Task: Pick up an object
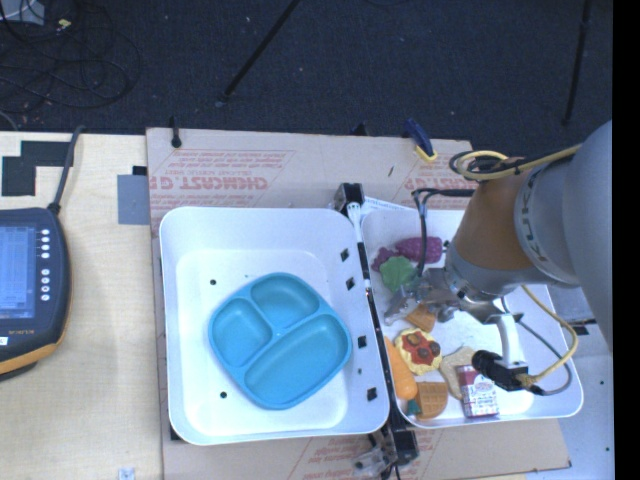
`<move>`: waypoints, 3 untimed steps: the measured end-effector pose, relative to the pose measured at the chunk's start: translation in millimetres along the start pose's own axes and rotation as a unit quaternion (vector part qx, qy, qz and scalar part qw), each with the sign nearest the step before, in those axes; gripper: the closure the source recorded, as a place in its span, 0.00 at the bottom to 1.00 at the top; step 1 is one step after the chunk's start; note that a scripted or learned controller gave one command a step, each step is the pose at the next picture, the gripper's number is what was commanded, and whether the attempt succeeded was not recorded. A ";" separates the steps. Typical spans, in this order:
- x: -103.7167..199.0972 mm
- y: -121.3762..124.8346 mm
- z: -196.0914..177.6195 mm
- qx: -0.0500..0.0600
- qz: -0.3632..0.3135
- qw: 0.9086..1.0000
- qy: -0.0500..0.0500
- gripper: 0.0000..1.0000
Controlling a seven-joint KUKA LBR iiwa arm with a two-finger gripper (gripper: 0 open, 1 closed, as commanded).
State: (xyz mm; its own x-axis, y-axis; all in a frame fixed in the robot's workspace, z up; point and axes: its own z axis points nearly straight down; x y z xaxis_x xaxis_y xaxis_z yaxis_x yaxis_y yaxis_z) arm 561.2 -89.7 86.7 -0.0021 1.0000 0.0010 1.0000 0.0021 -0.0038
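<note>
At the left edge of the bench, lying flat, a pendant [25, 278] with a lit screen. Further right, under both bins, a cardboard sheet [240, 173] with red print. On the sheet, the left bin [185, 238]; inside it, near the middle and a little toward the front right corner, a blue plate [280, 340] with three compartments, turned at an angle. Just beside, touching along the shared edge, the right bin [560, 403]. In its left half, crowded together: near the back, purple grapes [420, 250] and a green toy [397, 270] touching them; near the front, a pizza slice [418, 350], an orange carrot [402, 376] along the left wall, a brown cookie [433, 398] at the front edge, and a red box [478, 398] just beside the cookie. Above this pile, between the green toy and the pizza slice, the gripper [425, 303], pointing down and left into the toys. Cannot tell whether open, closed, or clamped on anything; too dark and cluttered there. Reaching in from the right over the right bin, the arm [520, 228], orange band and grey body, with a yellow cable around it.
</note>
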 end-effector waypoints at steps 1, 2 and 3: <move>-0.8 -0.1 -10.3 0.001 0.001 1.000 0.001 1.00; -1.0 -0.3 -9.9 0.001 0.002 1.000 0.001 0.00; -1.1 55.3 0.1 -0.001 0.001 1.000 0.000 0.00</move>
State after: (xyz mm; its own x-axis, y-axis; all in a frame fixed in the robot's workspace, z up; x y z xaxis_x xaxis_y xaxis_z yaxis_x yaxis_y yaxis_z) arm 616.5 -90.7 86.3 -0.0009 1.0000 0.0002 1.0000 0.0009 -0.0009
